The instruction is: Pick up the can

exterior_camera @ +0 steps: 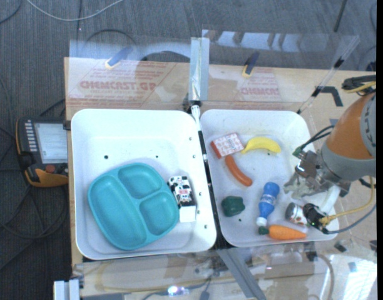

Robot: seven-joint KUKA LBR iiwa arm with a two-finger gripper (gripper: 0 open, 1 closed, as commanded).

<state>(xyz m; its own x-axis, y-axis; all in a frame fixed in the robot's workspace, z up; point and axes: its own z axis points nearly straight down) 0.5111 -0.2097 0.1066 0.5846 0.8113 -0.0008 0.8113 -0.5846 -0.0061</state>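
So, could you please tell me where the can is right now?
The can lies in the right bin, near its lower right corner, just above the carrot and right of the blue bottle, with the hand close above it.

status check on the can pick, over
Pincer low in right white bin. Small silver can lying beside it, not gripped. Orange carrot close below the can.

The can (296,214) — small, silvery, lying on its side — rests near the right bin's lower right corner.
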